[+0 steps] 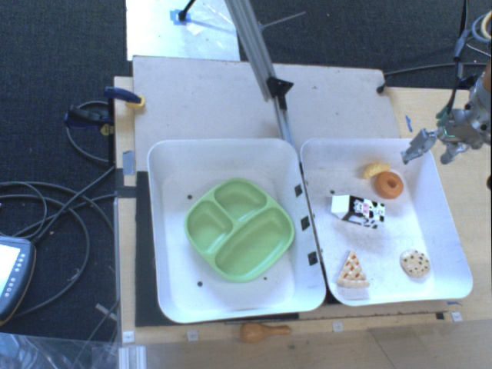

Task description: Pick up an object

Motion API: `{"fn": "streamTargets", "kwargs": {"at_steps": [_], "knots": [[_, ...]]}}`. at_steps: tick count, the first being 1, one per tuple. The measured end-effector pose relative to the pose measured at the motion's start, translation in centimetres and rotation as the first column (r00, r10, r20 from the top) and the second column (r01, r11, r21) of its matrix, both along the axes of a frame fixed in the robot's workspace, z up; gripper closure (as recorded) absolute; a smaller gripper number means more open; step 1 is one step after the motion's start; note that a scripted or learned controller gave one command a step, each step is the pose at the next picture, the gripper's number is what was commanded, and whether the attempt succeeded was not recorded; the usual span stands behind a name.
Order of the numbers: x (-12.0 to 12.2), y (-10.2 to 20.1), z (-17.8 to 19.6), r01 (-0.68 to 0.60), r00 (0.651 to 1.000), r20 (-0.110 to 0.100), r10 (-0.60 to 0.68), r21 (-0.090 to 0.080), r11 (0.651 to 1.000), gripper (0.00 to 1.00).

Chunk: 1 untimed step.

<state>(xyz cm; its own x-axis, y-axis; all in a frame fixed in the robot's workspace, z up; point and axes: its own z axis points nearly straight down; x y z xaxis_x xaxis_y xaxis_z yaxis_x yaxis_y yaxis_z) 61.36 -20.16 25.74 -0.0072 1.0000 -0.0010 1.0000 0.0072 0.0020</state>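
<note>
Starting at the left, the left bin (165,283) carries a green divided tray (240,229) lying flat near its middle, with nothing else in it. Below the bins, on the bench's front edge, a small brown object (265,330) lies outside both. The right bin (453,260) holds all the candidates for picking: a black-and-white carton (358,210) on its side toward the bin's left wall, a waffle-patterned wedge (352,270) near the front-left corner, a yellowish piece (375,170) and a brown doughnut (389,184) touching each other near the back edge, and a speckled cookie (415,264) toward the front-right corner. Farthest right, the gripper (435,146) hangs over the back-right corner of the right bin, its two fingers spread apart with nothing between them; it looks raised above the bin rather than down among the items, though height is hard to judge from this slant. As a judgement, the task is barely begun: every object rests on a bin floor and none is gripped or lifted. What remains is the whole pick, namely settling on a target, perhaps the doughnut, which lies nearest the gripper, then descending, closing and raising it.
</note>
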Motion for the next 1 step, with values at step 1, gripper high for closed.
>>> {"fn": "streamTargets", "kwargs": {"at_steps": [1], "knots": [[0.0, -0.01, 0.01, -0.001, 1.0, 0.0, 0.001, 0.0, 1.0, 0.0]]}}
